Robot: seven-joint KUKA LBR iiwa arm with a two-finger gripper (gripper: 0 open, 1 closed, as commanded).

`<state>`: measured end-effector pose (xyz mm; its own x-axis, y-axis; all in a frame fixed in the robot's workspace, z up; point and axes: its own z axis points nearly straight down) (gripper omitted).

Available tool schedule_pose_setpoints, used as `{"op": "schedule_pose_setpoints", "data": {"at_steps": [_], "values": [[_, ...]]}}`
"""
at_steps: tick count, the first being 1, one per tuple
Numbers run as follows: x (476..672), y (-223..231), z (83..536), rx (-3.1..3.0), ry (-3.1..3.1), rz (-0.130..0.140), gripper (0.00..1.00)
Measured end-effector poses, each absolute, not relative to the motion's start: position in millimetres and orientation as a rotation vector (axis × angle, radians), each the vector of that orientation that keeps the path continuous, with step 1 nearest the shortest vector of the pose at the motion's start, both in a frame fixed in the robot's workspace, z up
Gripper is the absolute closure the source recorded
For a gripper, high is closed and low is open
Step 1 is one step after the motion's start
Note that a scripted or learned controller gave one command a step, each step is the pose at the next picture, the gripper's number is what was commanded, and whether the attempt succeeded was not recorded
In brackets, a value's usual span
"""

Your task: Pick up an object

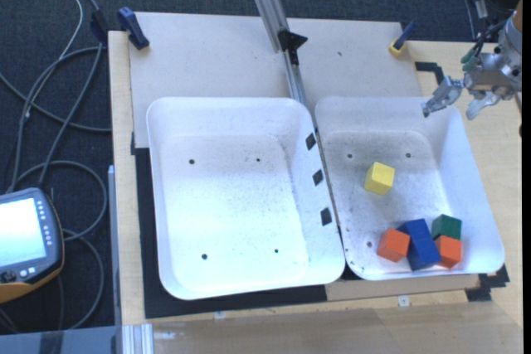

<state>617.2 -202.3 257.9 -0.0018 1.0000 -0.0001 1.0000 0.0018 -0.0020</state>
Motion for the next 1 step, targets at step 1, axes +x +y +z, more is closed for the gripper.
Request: {"op": "schedule_pose_setpoints", "data": {"at_steps": [1], "values": [[593.6,-142.8,146.5,-2.209,-2.219,0.006,0.0]]}}
